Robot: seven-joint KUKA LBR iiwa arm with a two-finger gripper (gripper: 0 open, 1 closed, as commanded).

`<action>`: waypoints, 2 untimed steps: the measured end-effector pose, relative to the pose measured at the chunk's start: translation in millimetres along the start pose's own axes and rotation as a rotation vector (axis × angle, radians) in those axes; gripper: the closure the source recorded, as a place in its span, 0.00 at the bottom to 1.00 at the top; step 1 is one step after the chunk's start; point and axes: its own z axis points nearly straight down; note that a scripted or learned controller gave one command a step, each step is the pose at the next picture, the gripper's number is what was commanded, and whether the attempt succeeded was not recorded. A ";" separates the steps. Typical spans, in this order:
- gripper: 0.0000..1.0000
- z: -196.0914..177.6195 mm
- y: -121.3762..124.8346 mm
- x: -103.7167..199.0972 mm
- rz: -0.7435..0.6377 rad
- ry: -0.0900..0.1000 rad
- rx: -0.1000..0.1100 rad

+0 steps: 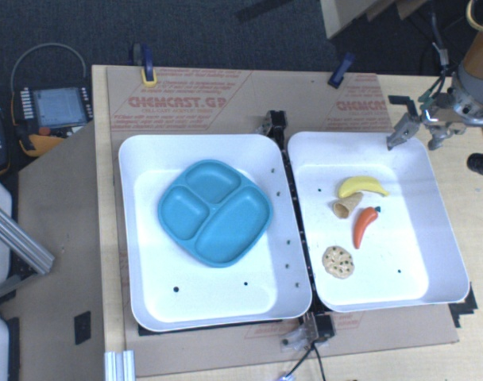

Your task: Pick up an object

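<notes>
Cardboard covered the counter [226,101]. Fingers [419,130] hung spread and empty at the right bin's [440,244] one o'clock; straddling the banana [362,186] crosswise seemed best.

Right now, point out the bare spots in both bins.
Right bin: bare floor right of the chili and below the cookie; crowded around banana and cone. Left bin: bare strip below the blue plate.
</notes>
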 end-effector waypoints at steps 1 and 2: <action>0.00 46.0 3.9 6.4 -0.001 0.002 0.005; 0.00 86.6 4.4 9.6 -0.001 0.001 0.002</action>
